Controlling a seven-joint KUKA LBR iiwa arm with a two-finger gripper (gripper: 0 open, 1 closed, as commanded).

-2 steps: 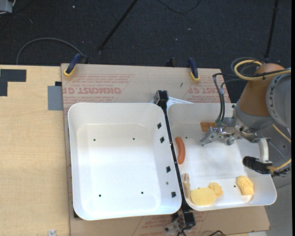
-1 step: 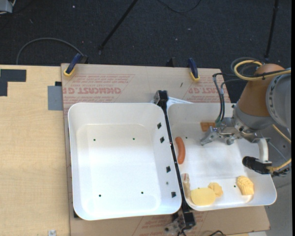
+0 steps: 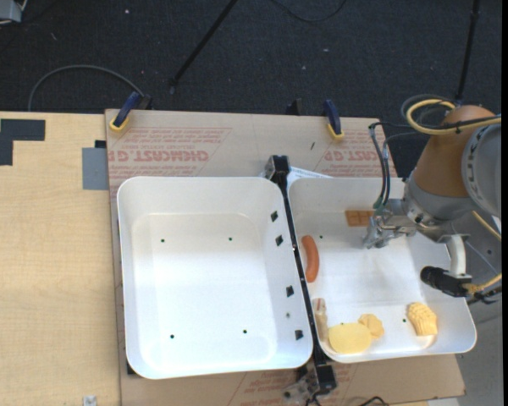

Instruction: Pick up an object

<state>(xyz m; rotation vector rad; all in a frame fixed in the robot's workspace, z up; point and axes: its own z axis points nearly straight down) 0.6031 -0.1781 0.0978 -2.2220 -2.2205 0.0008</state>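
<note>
Lying just left of the jaws (image 3: 379, 233), a brown block (image 3: 357, 218).

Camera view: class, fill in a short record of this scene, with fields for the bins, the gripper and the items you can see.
left bin: white, shallow
right bin: holds all the items
gripper: low over right bin's far part, holding nothing visible
orange sausage: by the left wall
yellow pieces: near front edge
corn: front right corner
brown block: far side, beside gripper
</note>
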